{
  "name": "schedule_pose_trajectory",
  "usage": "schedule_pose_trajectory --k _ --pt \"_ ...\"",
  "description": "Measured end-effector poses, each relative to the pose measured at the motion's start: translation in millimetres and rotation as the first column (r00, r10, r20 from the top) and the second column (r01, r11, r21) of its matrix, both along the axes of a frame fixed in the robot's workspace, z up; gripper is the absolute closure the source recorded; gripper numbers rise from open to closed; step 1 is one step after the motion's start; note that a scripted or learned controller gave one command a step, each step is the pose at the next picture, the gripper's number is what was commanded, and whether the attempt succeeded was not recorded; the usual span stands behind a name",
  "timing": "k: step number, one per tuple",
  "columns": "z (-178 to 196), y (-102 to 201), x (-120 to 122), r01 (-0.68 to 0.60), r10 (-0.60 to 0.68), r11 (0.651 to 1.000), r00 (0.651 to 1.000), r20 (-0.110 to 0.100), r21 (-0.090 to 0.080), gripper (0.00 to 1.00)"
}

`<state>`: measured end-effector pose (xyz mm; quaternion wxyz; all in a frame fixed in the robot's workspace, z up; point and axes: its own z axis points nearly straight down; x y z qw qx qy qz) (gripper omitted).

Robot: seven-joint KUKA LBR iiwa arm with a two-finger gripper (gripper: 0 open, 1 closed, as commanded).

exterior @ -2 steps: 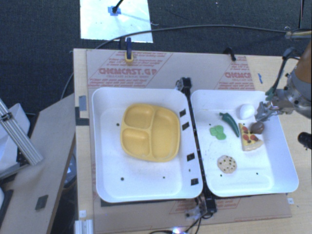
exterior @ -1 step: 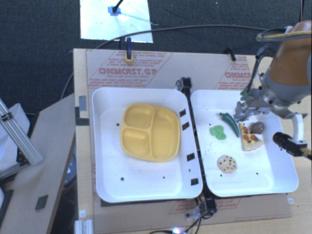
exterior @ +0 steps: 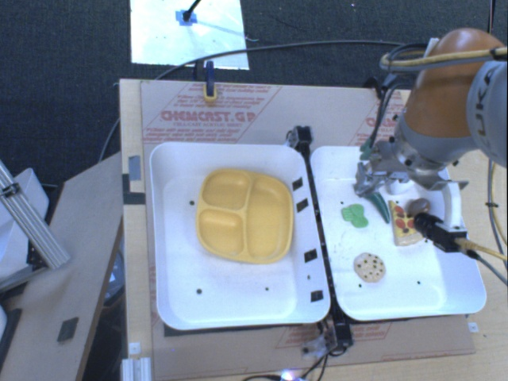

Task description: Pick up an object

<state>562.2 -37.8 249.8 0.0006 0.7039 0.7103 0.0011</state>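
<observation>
Over the right bin (exterior: 444,296), in our one overhead view, the tool (exterior: 367,182) hangs low; we cannot tell its state. Just beside it lie a green pod (exterior: 380,206), a green leaf piece (exterior: 355,215), a pizza slice (exterior: 403,223) and a cookie (exterior: 369,267). We judge these light, stiff and flat, so best pinched across their narrow edges.
</observation>
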Motion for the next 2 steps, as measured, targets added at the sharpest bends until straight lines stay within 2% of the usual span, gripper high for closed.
schedule_pose_trajectory --k 1,2 --pt "4 57 4 -0.002 0.002 1.0 1.0 0.0 0.002 1.0" --pt "-13 104 5 0.0 0.0 1.0 1.0 -0.002 0.001 1.0"
